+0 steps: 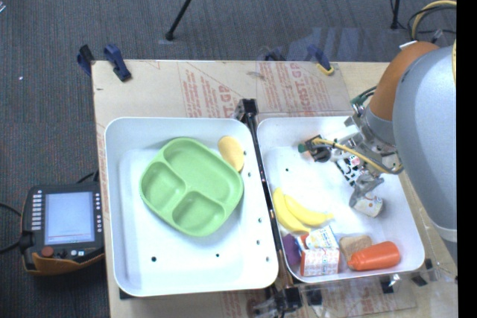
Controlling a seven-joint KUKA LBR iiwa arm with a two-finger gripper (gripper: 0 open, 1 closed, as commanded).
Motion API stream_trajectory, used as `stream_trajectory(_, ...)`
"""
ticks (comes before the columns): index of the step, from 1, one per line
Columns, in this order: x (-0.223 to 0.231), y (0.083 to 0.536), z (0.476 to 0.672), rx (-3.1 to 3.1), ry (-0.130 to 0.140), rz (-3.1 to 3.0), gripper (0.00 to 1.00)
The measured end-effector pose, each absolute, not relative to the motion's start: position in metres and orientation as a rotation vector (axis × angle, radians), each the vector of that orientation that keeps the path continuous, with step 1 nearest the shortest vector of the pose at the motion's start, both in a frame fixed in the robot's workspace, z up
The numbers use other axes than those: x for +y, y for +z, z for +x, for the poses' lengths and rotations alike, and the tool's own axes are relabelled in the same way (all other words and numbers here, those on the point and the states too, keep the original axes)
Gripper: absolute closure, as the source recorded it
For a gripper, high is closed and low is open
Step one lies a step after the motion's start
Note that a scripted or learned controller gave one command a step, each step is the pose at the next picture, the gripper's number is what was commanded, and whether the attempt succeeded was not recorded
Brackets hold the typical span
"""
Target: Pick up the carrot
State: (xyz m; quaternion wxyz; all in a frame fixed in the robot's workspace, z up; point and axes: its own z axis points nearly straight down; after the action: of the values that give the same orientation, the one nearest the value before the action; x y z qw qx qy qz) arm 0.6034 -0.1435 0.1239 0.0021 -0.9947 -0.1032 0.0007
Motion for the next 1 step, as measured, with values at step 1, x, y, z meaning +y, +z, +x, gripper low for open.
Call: stream_trajectory(1, -0.2108, 0.1224, 0.548, -0.429, 0.01, -3.109, 0.0)
